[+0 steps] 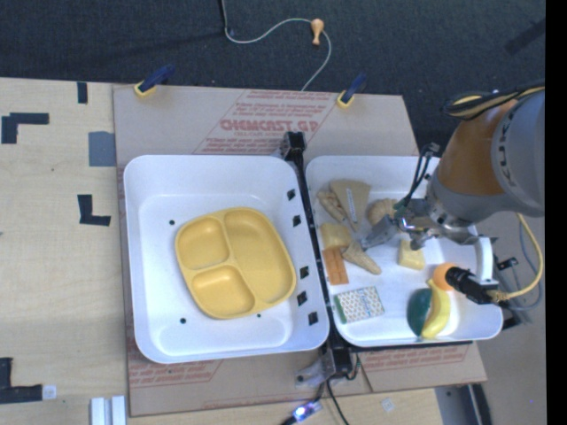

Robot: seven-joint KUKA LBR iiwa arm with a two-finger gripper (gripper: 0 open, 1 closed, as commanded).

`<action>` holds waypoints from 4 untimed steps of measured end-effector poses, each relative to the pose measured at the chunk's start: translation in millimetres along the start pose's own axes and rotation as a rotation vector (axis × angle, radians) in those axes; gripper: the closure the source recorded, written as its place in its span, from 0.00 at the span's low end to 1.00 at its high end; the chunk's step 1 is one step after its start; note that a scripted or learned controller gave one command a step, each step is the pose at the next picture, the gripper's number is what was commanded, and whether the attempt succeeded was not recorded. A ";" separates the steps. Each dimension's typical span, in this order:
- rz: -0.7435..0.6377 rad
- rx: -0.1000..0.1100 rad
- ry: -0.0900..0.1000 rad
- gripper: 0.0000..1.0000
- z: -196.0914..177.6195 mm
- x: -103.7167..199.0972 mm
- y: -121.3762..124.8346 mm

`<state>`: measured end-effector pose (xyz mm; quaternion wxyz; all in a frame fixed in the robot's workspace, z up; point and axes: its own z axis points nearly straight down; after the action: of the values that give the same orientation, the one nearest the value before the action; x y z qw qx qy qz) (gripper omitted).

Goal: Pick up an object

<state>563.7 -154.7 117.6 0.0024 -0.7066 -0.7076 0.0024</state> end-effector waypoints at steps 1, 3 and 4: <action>0.000 -0.022 -0.008 0.00 29.1 -1.6 4.7; 0.002 -0.009 0.000 1.00 -28.4 -6.8 -2.5; 0.000 -0.009 0.000 1.00 -79.9 -1.0 -11.0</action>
<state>553.2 -155.8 197.6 -0.0009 -0.7065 -0.7078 -0.0009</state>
